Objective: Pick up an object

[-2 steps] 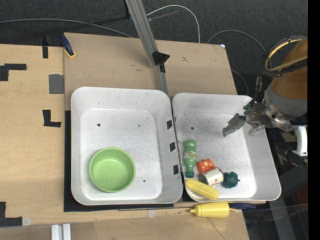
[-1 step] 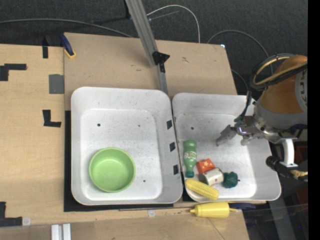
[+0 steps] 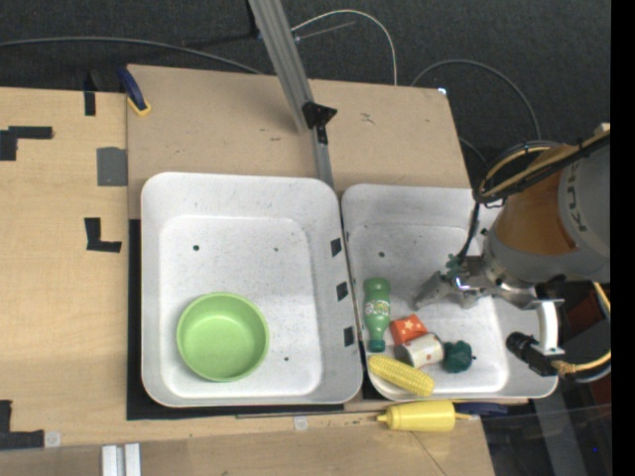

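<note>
White plastic forms both shallow bins: the left bin (image 3: 238,201) holds a green bowl (image 3: 222,336) near its front left corner, and the right bin (image 3: 407,216) holds a green bottle (image 3: 376,311), with an orange-and-white box (image 3: 416,341) just to the bottle's right, a dark green lump (image 3: 456,356) further right, and a corn cob (image 3: 401,374) in front of the bottle's base. A yellow bottle (image 3: 421,416) lies outside on the bench, in front of the corn. The gripper (image 3: 444,288) hangs right of the green bottle, apart from it and behind the box, its fingers spread with nothing between them.
</note>
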`<move>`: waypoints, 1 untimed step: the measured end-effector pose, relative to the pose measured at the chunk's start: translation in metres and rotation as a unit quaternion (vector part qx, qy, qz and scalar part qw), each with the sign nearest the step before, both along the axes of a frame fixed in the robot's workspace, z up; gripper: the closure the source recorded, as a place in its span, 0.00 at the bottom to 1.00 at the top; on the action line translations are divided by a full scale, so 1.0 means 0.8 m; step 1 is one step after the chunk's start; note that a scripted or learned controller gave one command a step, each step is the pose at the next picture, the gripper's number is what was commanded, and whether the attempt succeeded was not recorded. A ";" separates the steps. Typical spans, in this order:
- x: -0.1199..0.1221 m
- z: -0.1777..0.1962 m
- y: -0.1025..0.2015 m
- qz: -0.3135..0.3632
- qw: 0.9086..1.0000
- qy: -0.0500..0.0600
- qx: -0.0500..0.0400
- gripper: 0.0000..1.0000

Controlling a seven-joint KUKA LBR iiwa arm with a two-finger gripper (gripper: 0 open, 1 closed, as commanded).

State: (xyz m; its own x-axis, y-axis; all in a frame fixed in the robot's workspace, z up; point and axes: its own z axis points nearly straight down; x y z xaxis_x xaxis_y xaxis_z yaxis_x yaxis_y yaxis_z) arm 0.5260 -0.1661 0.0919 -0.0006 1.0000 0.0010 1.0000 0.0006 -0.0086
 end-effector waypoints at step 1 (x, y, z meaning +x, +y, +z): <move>0.002 0.017 0.000 0.001 1.000 -0.002 0.000 1.00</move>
